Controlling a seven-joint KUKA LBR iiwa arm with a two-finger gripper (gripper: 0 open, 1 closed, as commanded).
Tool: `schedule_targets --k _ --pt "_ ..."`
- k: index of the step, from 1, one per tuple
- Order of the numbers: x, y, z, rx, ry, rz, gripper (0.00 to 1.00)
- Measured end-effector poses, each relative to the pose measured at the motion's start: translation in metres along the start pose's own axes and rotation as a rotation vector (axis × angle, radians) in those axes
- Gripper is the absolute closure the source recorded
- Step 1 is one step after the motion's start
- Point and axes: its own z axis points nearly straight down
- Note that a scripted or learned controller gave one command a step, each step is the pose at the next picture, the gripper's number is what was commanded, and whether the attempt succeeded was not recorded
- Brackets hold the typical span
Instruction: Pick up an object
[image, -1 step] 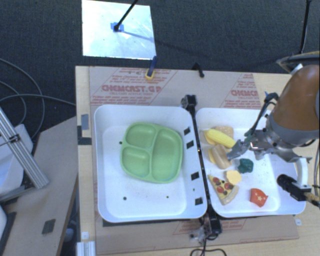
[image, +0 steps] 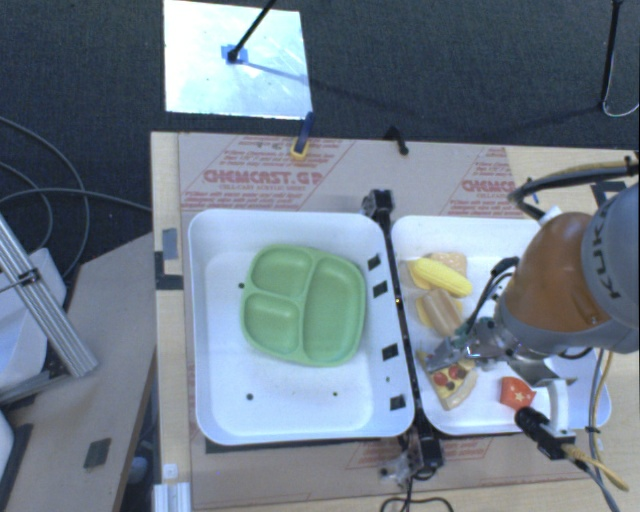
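Our arm (image: 610, 270) is big, round and grey, with dark letters on its side. A wide orange band (image: 550, 275) wraps around it like a fat ring. Below the band sits a grey wrist part, and thin black cables (image: 492, 285) loop beside it. Our gripper (image: 447, 355) is small, dark metal. A black piece with yellowish wires (image: 575, 452) pokes out near the bottom.

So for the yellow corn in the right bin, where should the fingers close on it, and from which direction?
Across the middle of the corn, coming straight down. It lies flat and slanted on a pale bun-like piece, so its long sides look free, and closing across the narrow width should suit a two-finger gripper. Its ends taper, so they would probably slip.
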Motion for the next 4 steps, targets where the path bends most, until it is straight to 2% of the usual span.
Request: schedule_targets --k 1,2,3,4 --pt "0.0 0.004 -0.016 -0.013 -0.002 0.0 1.0" --pt "0.049 0.03 -0.132 -0.024 -0.002 -0.011 1.0" --pt "0.102 0.073 -0.078 -0.011 -0.001 -0.009 1.0" --pt "0.098 0.071 -0.081 -0.012 -0.003 -0.002 0.0"
